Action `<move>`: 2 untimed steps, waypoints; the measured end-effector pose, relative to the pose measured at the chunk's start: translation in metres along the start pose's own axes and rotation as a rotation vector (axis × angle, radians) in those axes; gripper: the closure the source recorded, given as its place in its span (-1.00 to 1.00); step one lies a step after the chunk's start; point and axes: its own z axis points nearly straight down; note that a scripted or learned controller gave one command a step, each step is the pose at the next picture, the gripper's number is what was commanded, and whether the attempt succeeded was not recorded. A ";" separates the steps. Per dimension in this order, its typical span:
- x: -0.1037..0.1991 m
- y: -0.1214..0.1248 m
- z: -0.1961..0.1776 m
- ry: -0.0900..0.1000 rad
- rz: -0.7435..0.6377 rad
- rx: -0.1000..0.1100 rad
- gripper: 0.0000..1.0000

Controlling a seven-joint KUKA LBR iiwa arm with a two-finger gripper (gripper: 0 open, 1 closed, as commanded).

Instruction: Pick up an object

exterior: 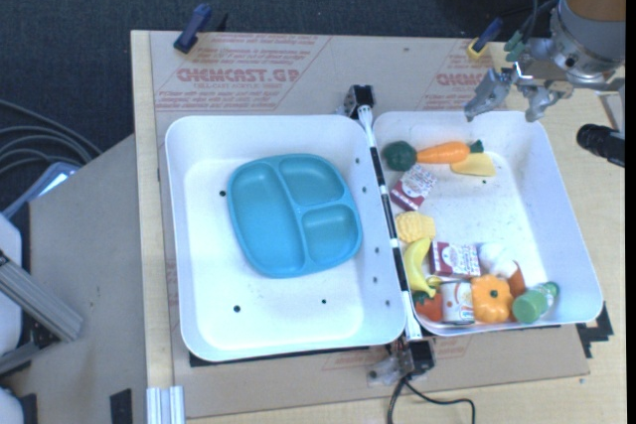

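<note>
End effector (pixel 511 101) above toy-filled right bin (pixel 566 213).

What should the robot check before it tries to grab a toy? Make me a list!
1. Claw is free, nothing between its fingers: ok.
2. Claw fingers are spread apart and ready: ok.
3. Claw is over a toy: not ok, it hangs above the right bin's far rim, up from the carrot.
4. An easy toy lies apart from the rest: ok, the carrot has free space on its near side.
5. Toys at the near end are crowded: not ok, the banana and small pumpkin touch their neighbours.
6. Blue plate is out of the way in the left bin: ok.
</note>
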 end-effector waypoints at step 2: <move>-0.045 0.004 0.194 0.001 0.000 0.002 -1.00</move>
